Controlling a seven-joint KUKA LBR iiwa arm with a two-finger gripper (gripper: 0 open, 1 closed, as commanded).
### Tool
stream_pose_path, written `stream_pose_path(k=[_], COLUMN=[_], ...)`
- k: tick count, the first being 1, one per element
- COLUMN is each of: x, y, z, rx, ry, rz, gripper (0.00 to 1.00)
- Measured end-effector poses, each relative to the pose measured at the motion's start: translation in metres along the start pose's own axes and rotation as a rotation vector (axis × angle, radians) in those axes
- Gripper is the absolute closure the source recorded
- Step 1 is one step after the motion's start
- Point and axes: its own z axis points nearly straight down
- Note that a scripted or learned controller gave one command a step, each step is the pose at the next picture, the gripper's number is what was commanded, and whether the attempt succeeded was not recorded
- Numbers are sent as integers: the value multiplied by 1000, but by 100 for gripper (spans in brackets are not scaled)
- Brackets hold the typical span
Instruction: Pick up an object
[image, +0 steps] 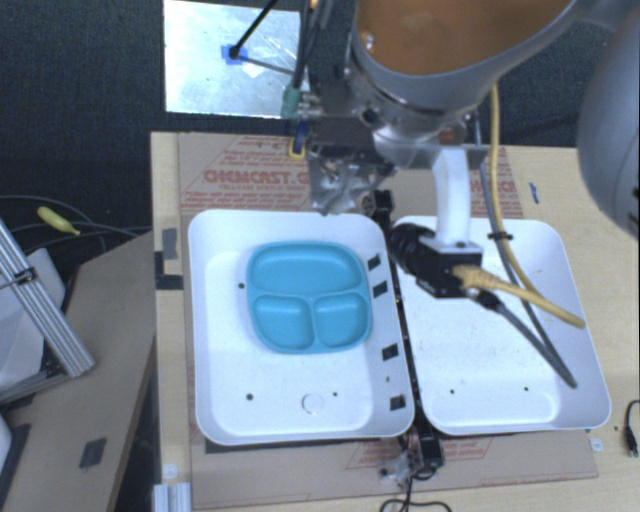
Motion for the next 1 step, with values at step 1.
stream_pose_path(k=[1], x=[-62], y=[44], z=[38], rx=[-1], ry=[-1], rz=[4], gripper=[100])
